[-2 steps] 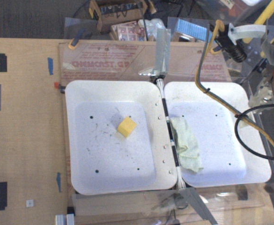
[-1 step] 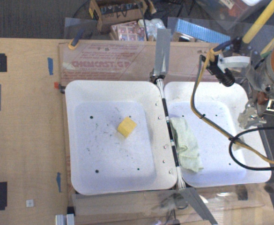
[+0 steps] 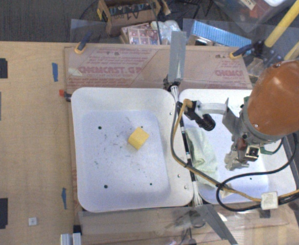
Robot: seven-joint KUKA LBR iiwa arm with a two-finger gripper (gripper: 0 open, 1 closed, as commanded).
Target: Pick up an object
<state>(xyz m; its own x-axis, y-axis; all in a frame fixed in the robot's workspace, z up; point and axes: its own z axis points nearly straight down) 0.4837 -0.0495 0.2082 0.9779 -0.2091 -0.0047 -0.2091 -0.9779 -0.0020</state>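
A: How are the two bins laid out?

B: The left bin carries a yellow block near its centre, with bare floor all round it. In the right bin a pale green cloth is seen along the left wall.

A: And the gripper?

B: It is seen over the right bin, just right of the cloth and well apart from the block. Whether anything is grasped cannot be told.

I see a small yellow block lying alone near the middle of the left bin. My arm's orange band hangs over the right bin, with the gripper low inside it, just beside a pale crumpled cloth.
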